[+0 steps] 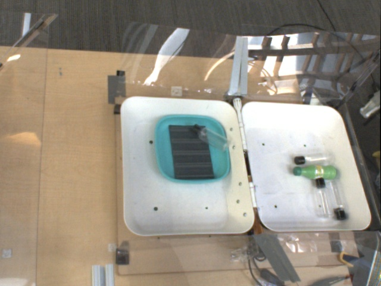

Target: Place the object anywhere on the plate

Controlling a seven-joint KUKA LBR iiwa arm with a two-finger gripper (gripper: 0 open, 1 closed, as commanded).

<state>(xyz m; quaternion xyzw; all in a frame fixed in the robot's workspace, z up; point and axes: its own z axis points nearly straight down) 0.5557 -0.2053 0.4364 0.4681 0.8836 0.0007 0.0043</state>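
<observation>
Vials (pixel 329 202) are left in the right bin (pixel 280 124); one vial (pixel 213 137) is seen resting on the teal plate (pixel 162 159), so placement is judged done, though the gripper's state cannot be told.

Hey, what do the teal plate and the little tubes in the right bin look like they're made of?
The teal plate looks like smooth moulded plastic: even colour, soft rounded rim, mild sheen. The dark ribbed mat on it seems rubbery or plastic, matte with ridges. The clear vials in the right bin look like transparent plastic or glass with black caps; which is unclear. The green bottle looks like glossy plastic.
</observation>
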